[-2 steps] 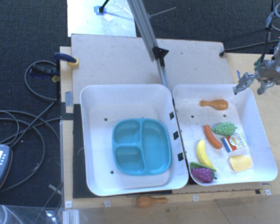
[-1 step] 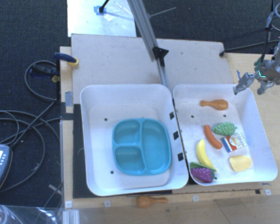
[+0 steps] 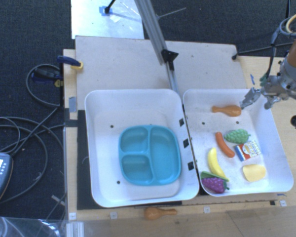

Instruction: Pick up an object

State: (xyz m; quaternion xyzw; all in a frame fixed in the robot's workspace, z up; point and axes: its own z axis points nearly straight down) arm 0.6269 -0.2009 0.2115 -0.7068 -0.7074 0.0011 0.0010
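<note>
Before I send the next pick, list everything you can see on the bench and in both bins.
Shallow white plastic bins: 2, side by side.
Sectioned plate: 1, teal, left bin.
Toy drumstick: 1, tan, right bin, far end.
Toy sausage: 1, orange-red, right bin centre.
Bumpy toy vegetable: 1, green, beside sausage.
Small carton: 1, white, red and blue, right bin.
Toy banana: 1, yellow, right bin.
Toy grapes: 1, purple, near corner.
Cheese wedge: 1, yellow, near right.
Second drumstick: 1, tan, bench front edge.
Pincer: 1, grey, above right bin's far corner, holding nothing.

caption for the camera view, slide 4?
Gripper open above the right bin near a toy drumstick; blue divided plate in the left bin.
</note>
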